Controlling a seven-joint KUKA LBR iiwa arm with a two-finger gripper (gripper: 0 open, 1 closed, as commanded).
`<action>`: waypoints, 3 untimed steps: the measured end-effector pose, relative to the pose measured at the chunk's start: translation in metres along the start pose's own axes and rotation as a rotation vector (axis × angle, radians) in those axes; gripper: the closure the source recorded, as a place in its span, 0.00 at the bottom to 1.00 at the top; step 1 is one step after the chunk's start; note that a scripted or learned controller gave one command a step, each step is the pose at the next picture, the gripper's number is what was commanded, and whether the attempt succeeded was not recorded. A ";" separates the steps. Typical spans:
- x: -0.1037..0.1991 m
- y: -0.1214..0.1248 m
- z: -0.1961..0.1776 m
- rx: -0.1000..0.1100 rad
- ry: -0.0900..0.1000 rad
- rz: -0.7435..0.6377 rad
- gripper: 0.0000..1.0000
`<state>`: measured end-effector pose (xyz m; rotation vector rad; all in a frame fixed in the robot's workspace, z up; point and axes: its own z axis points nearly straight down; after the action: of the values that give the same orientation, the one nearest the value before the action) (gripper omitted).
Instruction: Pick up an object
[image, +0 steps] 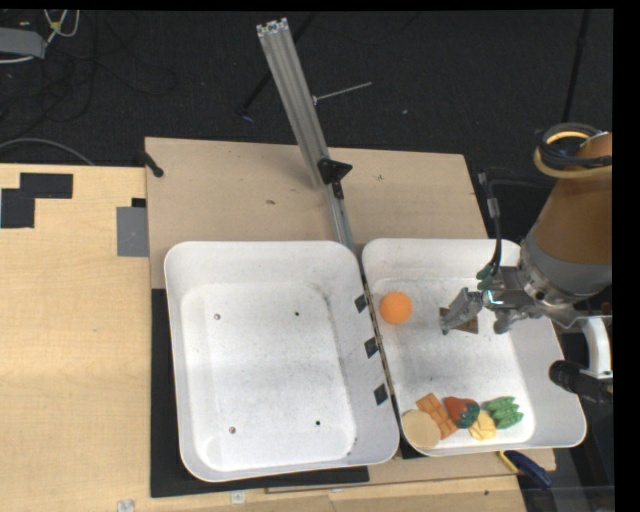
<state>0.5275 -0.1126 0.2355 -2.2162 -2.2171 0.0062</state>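
An orange ball (397, 307) lies in the right bin (430, 262), close to its left wall. At the bin's front sits a small pile: an orange piece (435, 410), a tan disc (421, 430), a red piece (461, 410), a yellow piece (484, 427) and a green piece (503, 411). My gripper (481, 319) hangs over the middle of the right bin, to the right of the ball and behind the pile. Its two fingers (461, 314) stand apart with nothing between them.
The left bin (200, 262) lies beside the right one, with black clips along the shared wall. A slanted aluminium bar (297, 100) rises behind the bins. The arm's orange band (580, 200) and wrist fill the right side over the bin's edge.
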 end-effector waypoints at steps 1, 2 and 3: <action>-0.002 0.001 -0.002 -0.005 -0.001 0.004 0.00; -0.006 -0.002 0.043 0.001 0.000 0.001 0.00; -0.001 -0.010 0.091 0.002 0.001 0.001 0.00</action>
<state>0.5163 -0.1132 0.1444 -2.2158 -2.2151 0.0072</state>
